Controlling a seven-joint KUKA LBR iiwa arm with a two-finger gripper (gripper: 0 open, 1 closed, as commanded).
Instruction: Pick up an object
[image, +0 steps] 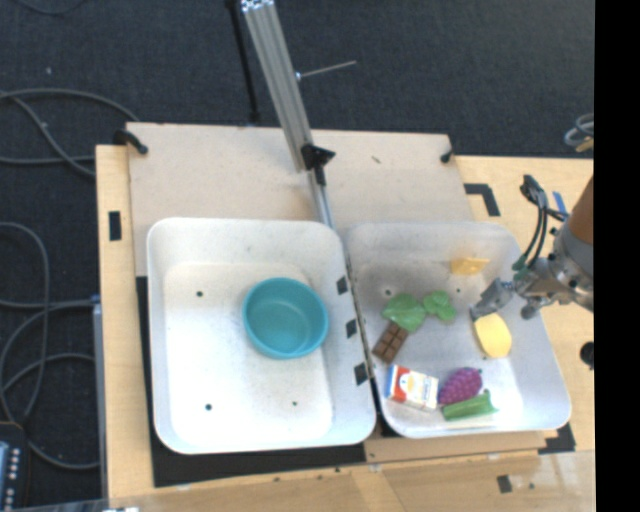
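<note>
Two shallow white bins are sitting side by side on the bench. Along the bottom edge of the right bin (540, 400), a green plastic vegetable (468, 407), a purple grape bunch (460, 383) and a small red-and-white carton (412, 387) are lying close together. Above them a brown chocolate bar (390, 344) and green leafy pieces (418, 309) are resting. A yellow lemon-shaped toy (492, 336) is lying just below the gripper (508, 300), which is hovering open and holding nothing. A teal round bowl (286, 317) is sitting in the left bin (190, 400).
</note>
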